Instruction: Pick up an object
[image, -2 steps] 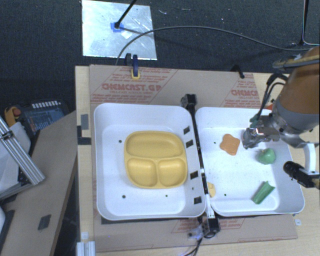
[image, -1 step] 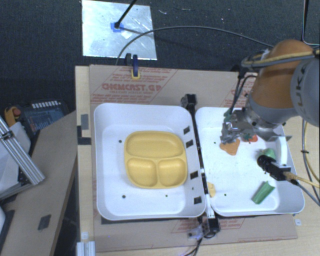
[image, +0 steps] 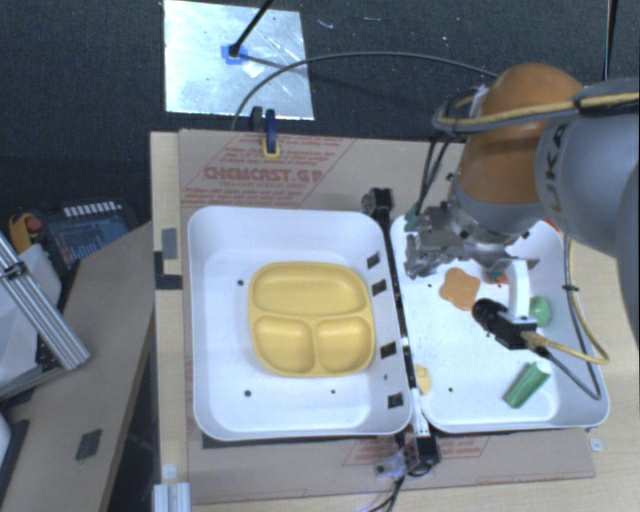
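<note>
Bench w/ two white bins (image: 210, 300): arm's gripper (image: 430, 250) hovers upper right, nothing held, finger gap can't tell; looks pre-grasp; nearest object, orange piece (image: 460, 288), just below it, so next: drop and close.

- I work in a robotics lab: my surface (image: 170, 330) carries two white bins (image: 215, 300) on cardboard sheets.
- Loose cables (image: 350, 62) trail across dark flooring.
- An aluminium extrusion (image: 40, 310) and electronics box (image: 85, 235) sit nearby.
</note>
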